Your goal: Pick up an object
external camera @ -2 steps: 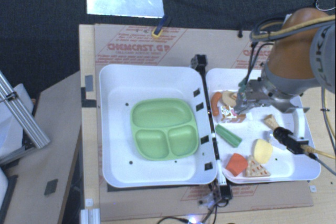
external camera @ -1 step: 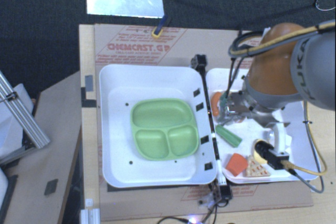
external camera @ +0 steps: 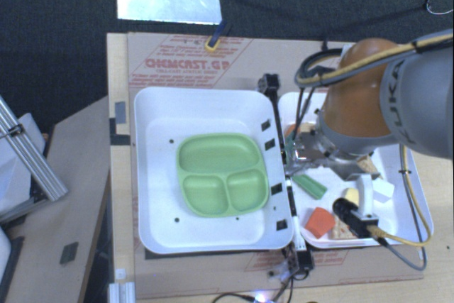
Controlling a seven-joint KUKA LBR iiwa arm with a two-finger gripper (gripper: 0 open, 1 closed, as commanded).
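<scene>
From where I stood, the grey arm with its orange band (external camera: 362,96) reached in over the shallow white bin on the right (external camera: 396,216), its bulky wrist hanging low above the bin's near-left part and hiding a good deal of what lay there. The gripper (external camera: 303,161) sat tucked under that wrist, close to the wall between the two bins. I could not tell whether the claw was spread or pressed together, and I saw nothing plainly caught in it. Just beside it, on the bin floor, lay a small green oblong block (external camera: 310,186), tilted and seemingly free; that looked to me the likeliest thing to be taken. A little nearer the front edge rested an orange-red block (external camera: 319,221), with a small yellow piece (external camera: 351,194) and a small white block (external camera: 381,189) further right, all apart from one another. The shallow white bin on the left (external camera: 163,124) held a pale green plastic plate with three compartments (external camera: 221,174), lying flat and well apart from the gripper. By my reckoning the job was at the reaching stage: the arm was down among the objects, yet nothing showed as lifted, so the grasp itself and the raising clear of the bin were left to do.
</scene>
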